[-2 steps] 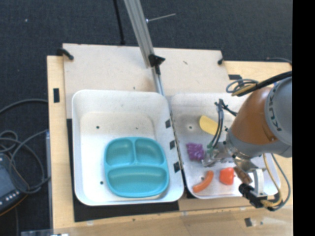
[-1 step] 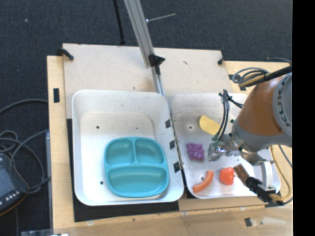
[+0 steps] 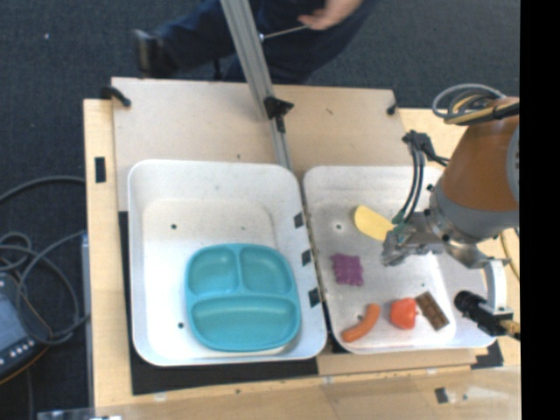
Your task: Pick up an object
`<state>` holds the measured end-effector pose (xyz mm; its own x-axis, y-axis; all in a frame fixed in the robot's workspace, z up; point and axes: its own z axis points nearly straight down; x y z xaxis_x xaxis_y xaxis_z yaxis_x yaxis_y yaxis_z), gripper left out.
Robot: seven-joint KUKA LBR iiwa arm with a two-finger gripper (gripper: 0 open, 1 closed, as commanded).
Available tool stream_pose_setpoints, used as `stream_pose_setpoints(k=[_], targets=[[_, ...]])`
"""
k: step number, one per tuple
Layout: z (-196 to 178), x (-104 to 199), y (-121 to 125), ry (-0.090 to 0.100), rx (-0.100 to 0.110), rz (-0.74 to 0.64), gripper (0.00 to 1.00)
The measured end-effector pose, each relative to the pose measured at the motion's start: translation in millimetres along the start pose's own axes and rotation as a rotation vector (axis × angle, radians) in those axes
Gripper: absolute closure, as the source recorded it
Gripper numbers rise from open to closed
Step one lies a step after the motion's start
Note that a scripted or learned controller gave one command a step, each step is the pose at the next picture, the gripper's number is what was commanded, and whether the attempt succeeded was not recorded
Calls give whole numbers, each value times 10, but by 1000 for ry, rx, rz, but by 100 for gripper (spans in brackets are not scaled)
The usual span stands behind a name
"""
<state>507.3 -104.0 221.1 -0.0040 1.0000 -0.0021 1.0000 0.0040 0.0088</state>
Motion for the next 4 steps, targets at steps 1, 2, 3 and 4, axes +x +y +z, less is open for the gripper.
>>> stream_pose_setpoints(k=[1, 2, 3, 4], targets=[[-542, -14, 27, 0, 0, 0, 100], [-381, 487, 294, 2, 8, -3, 100], [-308, 995, 426, 2, 8, -3, 100], [-368, 1477, 701, 4, 6, -3, 100]])
